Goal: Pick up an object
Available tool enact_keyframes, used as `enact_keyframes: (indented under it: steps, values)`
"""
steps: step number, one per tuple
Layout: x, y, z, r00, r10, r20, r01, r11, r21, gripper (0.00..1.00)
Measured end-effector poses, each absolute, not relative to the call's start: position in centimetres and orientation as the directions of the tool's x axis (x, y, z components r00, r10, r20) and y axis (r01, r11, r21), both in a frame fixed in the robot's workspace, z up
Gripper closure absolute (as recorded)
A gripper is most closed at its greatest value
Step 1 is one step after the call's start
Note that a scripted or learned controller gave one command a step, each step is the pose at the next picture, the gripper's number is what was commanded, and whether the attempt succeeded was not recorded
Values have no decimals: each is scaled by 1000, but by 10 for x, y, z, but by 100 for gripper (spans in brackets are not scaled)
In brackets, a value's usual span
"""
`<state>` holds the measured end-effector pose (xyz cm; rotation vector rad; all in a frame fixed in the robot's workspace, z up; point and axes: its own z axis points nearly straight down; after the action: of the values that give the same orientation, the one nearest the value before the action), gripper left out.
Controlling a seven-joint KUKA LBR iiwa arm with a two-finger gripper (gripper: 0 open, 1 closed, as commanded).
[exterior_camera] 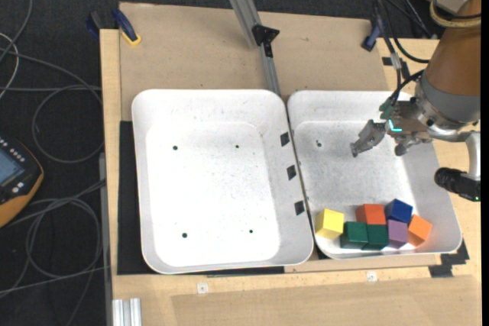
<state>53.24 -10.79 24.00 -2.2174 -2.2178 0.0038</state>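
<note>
Several coloured blocks lie bunched at the near edge of the right bin (336, 164): a yellow block (331, 222), two green blocks (365, 234), a red block (374, 214), a blue block (399, 209), a purple block (398, 230) and an orange block (419, 227). My gripper (383, 143) hangs over the middle of the right bin, farther back than the blocks and apart from them. Its fingers (367, 140) are spread open with nothing between them.
The left bin (206, 179) sits beside the right one, with a raised divider and black clips (292, 172) between them. A metal pole (244, 4) slants over the bench's back. Cables lie on the floor at left.
</note>
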Motion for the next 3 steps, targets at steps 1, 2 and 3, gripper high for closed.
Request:
enact_keyframes:
  steps: [1,2,3]
  values:
    - [533,-108,242,0,1000,1,1000,0,-1,0]
    - [536,-109,179,0,1000,2,1000,0,-8,0]
    - [526,-112,130,1,1000,3,1000,-1,-8,0]
